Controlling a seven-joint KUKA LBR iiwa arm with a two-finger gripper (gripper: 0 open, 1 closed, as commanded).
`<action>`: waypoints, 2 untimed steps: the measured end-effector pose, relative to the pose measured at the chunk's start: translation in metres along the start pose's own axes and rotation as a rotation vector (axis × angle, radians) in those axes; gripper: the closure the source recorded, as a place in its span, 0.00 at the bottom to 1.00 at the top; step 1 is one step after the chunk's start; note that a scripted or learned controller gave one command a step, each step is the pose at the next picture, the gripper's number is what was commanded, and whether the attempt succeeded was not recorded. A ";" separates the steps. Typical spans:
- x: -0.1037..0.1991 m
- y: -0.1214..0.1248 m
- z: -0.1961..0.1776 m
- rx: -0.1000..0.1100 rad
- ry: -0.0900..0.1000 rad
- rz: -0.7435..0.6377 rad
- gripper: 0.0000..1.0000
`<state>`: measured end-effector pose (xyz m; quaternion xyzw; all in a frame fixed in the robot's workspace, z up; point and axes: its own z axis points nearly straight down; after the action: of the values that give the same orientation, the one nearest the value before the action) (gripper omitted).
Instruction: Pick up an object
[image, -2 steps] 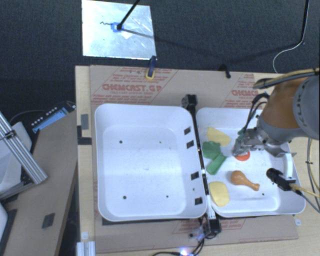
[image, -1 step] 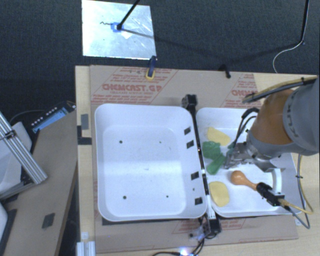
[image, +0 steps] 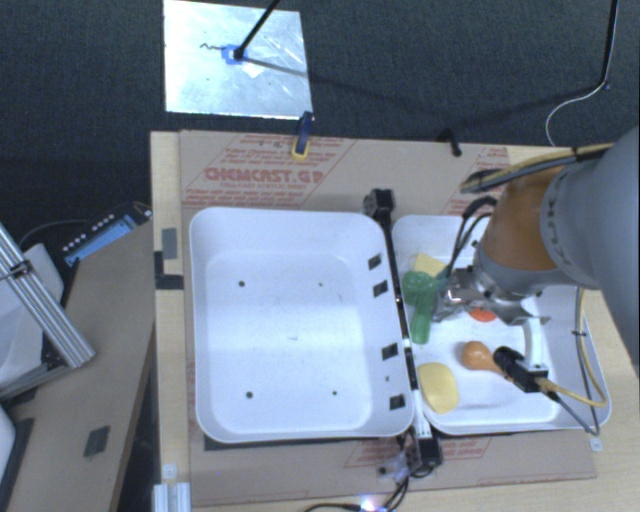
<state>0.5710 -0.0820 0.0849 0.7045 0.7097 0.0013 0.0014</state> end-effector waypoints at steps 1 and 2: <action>-0.011 0.008 0.000 0.001 0.000 0.006 1.00; 0.000 -0.027 0.001 0.005 0.001 0.006 1.00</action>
<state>0.5443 -0.0824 0.0838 0.7068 0.7075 -0.0004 -0.0008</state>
